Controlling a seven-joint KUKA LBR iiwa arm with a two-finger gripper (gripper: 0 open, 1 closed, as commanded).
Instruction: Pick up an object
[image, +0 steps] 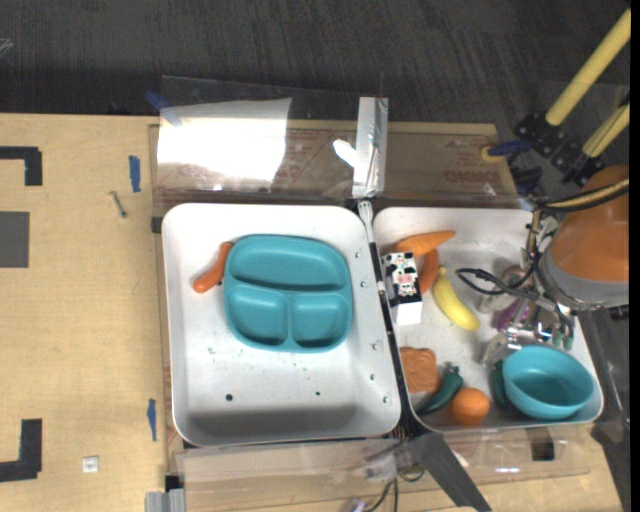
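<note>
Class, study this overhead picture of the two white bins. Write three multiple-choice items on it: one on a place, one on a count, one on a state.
1. Where does the teal divided plastic tray lie?
A. left bin
B. right bin
C. on the wooden bench

2. How many compartments does that tray have?
A. two
B. three
C. five

3. How does the teal round bowl stand?
A. upside down
B. on its side
C. upright, mouth up

Answers: 1 A, the tray sits inside the left white bin. 2 B, one long section above two smaller ones. 3 C, its hollow inside faces the camera in the right white bin.
</note>
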